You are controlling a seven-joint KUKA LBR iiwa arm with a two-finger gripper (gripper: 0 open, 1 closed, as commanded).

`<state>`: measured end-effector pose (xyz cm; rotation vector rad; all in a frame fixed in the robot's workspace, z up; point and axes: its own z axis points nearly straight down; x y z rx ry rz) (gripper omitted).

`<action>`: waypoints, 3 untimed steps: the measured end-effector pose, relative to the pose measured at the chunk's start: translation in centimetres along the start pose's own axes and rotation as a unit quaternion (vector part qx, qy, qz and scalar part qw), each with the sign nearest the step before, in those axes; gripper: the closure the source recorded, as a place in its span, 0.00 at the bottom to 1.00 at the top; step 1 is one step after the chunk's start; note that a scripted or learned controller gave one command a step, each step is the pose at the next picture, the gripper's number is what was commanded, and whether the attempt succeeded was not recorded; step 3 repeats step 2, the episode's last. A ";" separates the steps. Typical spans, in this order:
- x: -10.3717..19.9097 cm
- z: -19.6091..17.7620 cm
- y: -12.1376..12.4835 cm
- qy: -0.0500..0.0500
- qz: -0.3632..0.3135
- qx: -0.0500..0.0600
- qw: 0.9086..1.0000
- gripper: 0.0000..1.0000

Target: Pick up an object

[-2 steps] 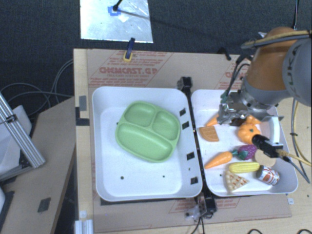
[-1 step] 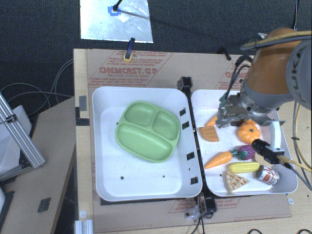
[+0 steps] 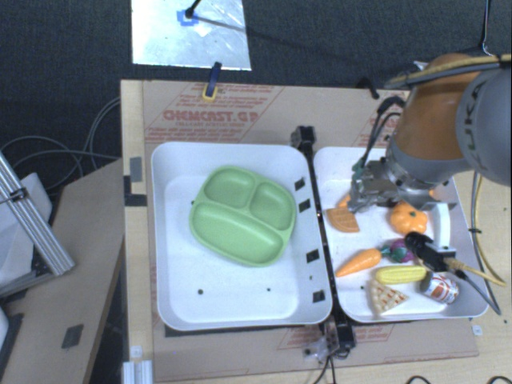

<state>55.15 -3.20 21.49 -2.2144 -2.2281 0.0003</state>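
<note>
orange wedge (image 3: 344,219) just below pincer (image 3: 358,201), rt bin (image 3: 336,160)

Divided plate (image 3: 242,215) in left bin (image 3: 172,238); toy foods (image 3: 384,266) in right bin (image 3: 336,162).

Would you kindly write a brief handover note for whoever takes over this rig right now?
Claw: low in the right bin, by the orange wedge; finger state cannot be told, nothing visibly held.
Right bin: orange fruit, carrot, corn cob, pizza slice, can, purple-green item.
Left bin: green divided plate.
Done: no pick confirmed.
Left: grasp and lift one object.
</note>
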 end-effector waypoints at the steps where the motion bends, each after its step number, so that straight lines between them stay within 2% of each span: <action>1: -0.8 0.0 -0.4 0.000 0.003 0.000 1.000 1.00; 3: 0.0 -0.3 0.4 0.000 0.000 -0.001 1.000 1.00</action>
